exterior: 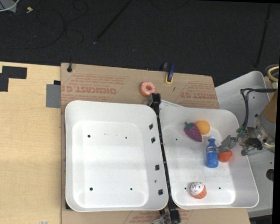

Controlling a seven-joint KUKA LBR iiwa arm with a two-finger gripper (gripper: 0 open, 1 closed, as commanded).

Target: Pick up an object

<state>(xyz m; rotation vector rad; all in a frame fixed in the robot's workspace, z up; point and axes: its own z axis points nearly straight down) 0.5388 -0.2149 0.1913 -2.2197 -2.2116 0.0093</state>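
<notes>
Two bins side by side

Right bin [241, 194] holds a bottle [211, 153], grapes [193, 131], a ball [203, 126] just beside them, and a cupcake [197, 189] nearer the front; a ring [147, 89] lies behind the left bin [71, 176].

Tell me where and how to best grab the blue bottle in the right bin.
Grip the blue bottle across its wider lower body, coming from above. It lies flat, neck toward the bin's far side; an orange piece sits close on its right, so close across carefully.
</notes>
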